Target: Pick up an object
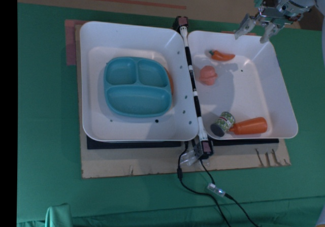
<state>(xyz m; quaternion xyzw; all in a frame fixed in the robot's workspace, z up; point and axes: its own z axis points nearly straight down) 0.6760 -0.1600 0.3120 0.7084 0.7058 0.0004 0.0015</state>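
Note:
The right bin (pixel 274 78) holds a small orange carrot (pixel 222 56) near its far edge, a pink round toy (pixel 207 75) by the divider, a small can (pixel 222 123) lying on its side, and an orange bottle (pixel 249 126) next to it at the near edge. My gripper (pixel 255 30) hangs above the far rim of the right bin, right of the carrot and apart from it. Its two fingers are spread open with nothing between them.
The left bin (pixel 96 53) holds a teal divided plate (pixel 137 87) with an orange thing peeking from under its right edge. A black-and-white rail (pixel 192 81) separates the bins. Cables (pixel 213 190) trail over the green bench in front.

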